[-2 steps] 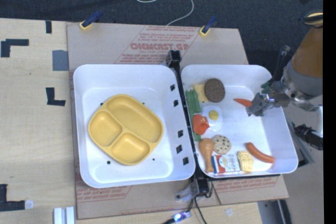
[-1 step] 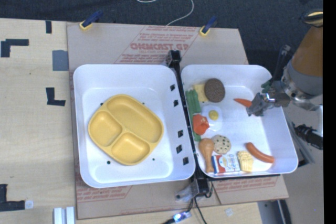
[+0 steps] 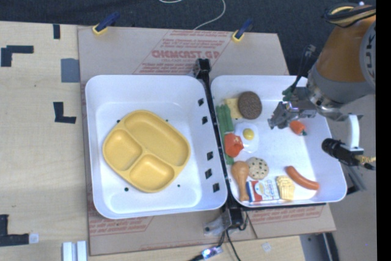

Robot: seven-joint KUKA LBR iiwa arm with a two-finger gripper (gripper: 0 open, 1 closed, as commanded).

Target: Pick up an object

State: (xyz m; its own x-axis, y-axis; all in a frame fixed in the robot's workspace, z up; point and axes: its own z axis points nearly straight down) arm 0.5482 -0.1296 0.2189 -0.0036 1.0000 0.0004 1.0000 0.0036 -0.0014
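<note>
Low over the right bin (image 3: 317,150), hand (image 3: 282,117) hangs beside a small red toy (image 3: 297,127).

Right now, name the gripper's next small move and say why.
Probably a short drop straight down: the gripper hovers at the right bin's far right, beside a small orange-red piece, away from the food crowded along the divider.

Small orange-red toy (image 3: 297,127) in right bin, near far wall.
</note>
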